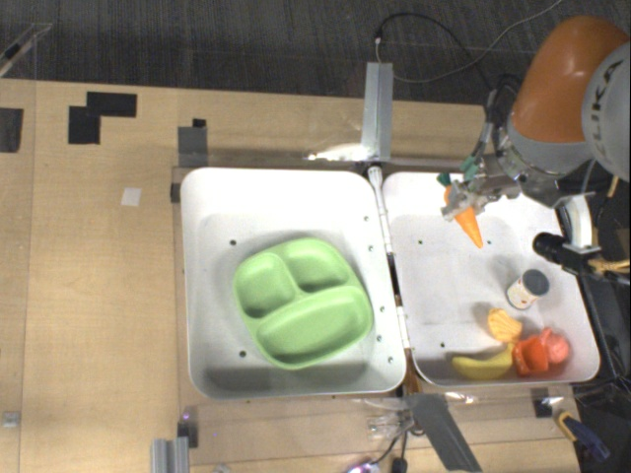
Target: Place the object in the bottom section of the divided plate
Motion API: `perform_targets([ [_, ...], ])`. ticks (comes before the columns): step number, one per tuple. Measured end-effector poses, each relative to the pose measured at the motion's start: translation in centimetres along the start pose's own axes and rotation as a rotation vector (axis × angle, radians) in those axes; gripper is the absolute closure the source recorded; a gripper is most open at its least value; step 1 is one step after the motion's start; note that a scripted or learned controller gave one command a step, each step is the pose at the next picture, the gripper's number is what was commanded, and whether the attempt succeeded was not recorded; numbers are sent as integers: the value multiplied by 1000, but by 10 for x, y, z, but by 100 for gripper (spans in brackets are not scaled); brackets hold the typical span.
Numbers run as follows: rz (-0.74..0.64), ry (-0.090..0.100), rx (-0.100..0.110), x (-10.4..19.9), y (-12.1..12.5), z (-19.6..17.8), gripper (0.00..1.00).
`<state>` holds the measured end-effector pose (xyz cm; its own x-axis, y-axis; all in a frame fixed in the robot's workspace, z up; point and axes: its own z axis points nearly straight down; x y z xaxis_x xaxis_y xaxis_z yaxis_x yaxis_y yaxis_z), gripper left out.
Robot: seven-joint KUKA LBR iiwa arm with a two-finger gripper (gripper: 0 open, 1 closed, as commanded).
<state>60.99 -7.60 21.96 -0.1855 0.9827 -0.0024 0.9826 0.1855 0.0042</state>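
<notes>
A green divided plate lies in the left bin, with two small sections at the back and one large bottom section toward the front. Over the back of the right bin, my gripper is shut on the thick end of an orange carrot. The carrot's tip points down and to the right. The grey arm with its orange band reaches in from the upper right.
At the right bin's front right lie a yellow banana, a red fruit, a small yellow piece and a small white cup with a dark top. A metal post stands behind the divider between the bins.
</notes>
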Motion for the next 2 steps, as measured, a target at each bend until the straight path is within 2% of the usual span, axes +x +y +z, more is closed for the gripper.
perform_targets([
  [1, 380, 3, 1, 76, -82, -33, 100],
  [2, 435, 3, 2, 181, -85, 14, 100],
])
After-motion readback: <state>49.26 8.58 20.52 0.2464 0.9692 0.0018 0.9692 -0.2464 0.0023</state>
